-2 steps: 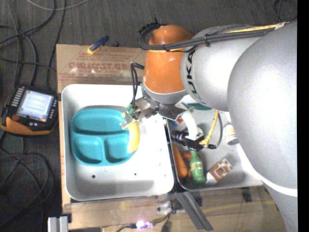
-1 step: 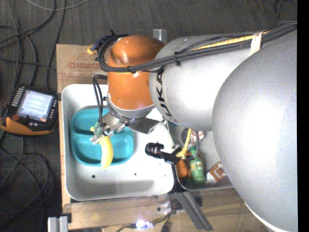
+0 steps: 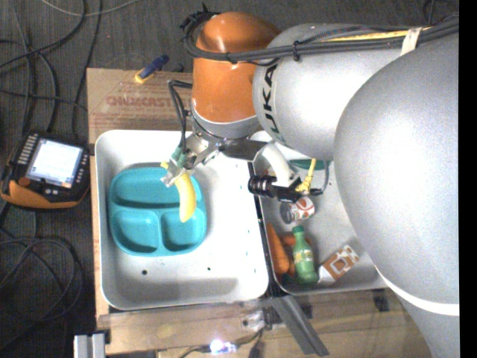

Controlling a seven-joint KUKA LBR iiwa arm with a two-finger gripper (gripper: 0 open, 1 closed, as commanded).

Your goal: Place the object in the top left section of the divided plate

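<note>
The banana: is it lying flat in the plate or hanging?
Hanging. The banana points down from the gripper, its top end between the jaws, its lower end over the blue divided plate.

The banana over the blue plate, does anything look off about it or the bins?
The banana hangs from the pincer by its top end, dangling over the right side of the divided plate, not the top left section. In the right bin, the carrot and green bottle lie crowded together, but nothing looks spilled or damaged.

Below the gripper, the teal divided plate looked smooth, probably matt plastic; the banana seemed waxy.
</note>
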